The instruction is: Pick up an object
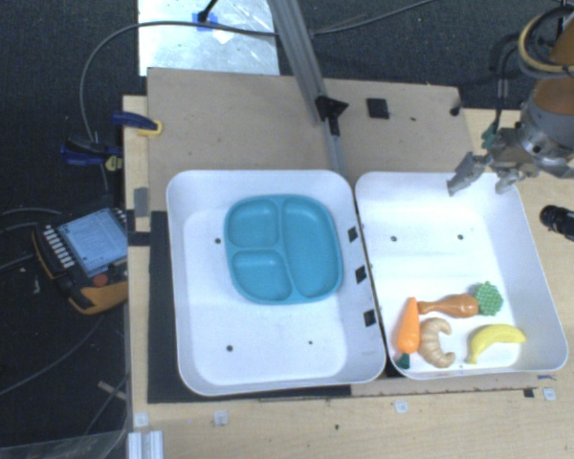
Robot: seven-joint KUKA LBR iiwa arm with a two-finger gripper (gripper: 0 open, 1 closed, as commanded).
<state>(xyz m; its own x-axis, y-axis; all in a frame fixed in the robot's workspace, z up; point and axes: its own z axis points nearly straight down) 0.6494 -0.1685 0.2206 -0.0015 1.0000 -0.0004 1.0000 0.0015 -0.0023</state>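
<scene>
A blue divided plate point(284, 249) lies in the left white bin point(201, 352). The tan worktop point(230, 113) also bears a grey pole point(301, 46). Off its left edge sit blue clamps point(100, 146) and a handheld pendant point(84, 256).

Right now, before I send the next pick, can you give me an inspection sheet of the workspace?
Surface: two white bins side by side on a brown board; left bin, right bin.
Job's things: carrot, croissant, banana, drumstick and a green piece, clustered at the right bin's near end.
Clutter: blue divided tray in the left bin.
Grippers: gripper above the right bin's far right corner, jaws open, nothing between them.
Cables: black cables on the dark floor, left and top.
Surroundings: clamps and a handheld pendant at left.
</scene>
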